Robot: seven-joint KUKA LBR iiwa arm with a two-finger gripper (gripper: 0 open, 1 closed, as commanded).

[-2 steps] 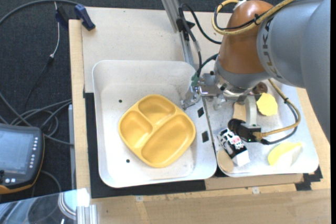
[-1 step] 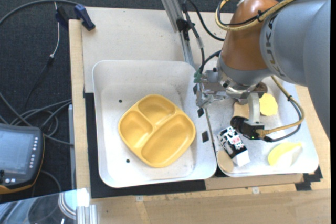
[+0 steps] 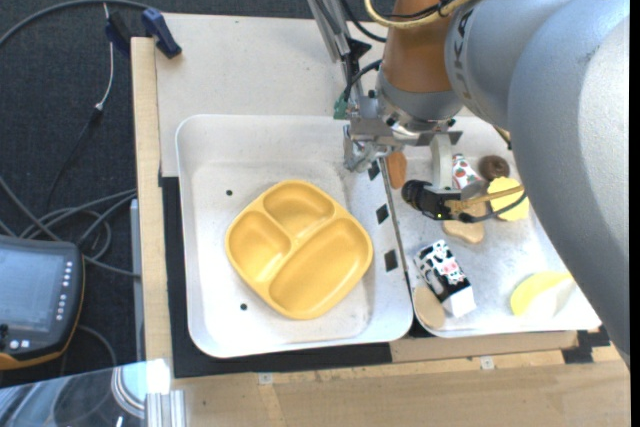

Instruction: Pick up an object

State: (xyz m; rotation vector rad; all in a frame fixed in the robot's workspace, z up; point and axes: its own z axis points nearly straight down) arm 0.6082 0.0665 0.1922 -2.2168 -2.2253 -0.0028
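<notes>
My gripper [image 3: 398, 143] hangs low over the far left corner of the right bin [image 3: 500, 323], close to the wall shared with the left bin [image 3: 200, 245]. The grey arm and its orange band hide most of it. A small orange piece [image 3: 397, 169] shows just under the gripper; whether it is held is unclear. Close by lie a red and white item [image 3: 461, 172], a brown ring [image 3: 494, 165], a yellow piece [image 3: 512, 200] and a tan block [image 3: 464, 231]. A black and white cow-patterned carton [image 3: 443, 275] lies nearer the front.
A yellow divided plate [image 3: 300, 248] fills the middle of the left bin. A pale yellow wedge [image 3: 540, 293] sits at the right bin's front right, and a wooden spoon-like piece [image 3: 428, 308] at its front left. Cables and a blue clamp [image 3: 160, 32] lie beyond the bench's left.
</notes>
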